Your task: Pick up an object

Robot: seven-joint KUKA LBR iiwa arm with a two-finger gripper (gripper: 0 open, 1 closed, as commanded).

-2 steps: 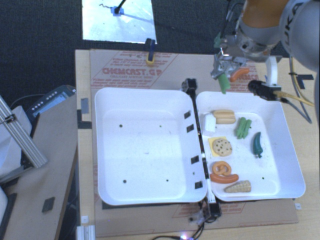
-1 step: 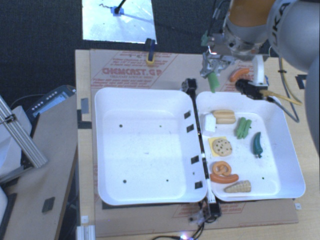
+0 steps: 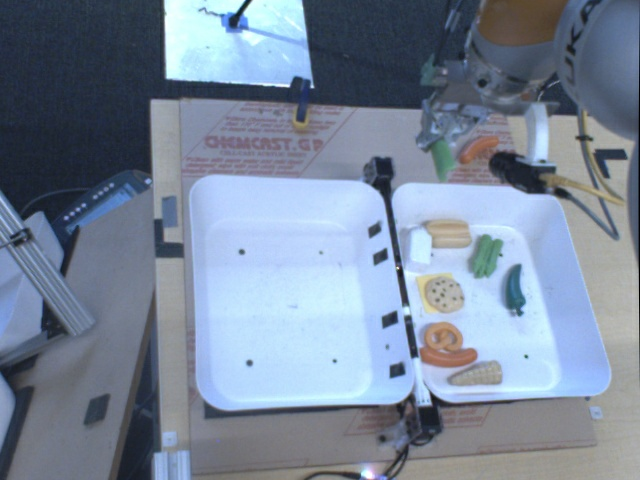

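Observation:
My gripper hangs over the far rim of the right bin, near its back left corner. A small orange-red sausage-shaped piece sits between a green fingertip and the rest of the gripper, lifted clear of the bin floor. The gripper looks shut on it. Below in the right bin lie a hot dog bun, a white block, green beans, a dark green pepper, a cookie on a yellow square, an orange pretzel and a tan cone.
The left bin lies beside the right one, joined by a black-clipped divider. A shiny metal sheet lies beyond the bench, and a yellow-and-blue clamp stands on the cardboard behind the left bin.

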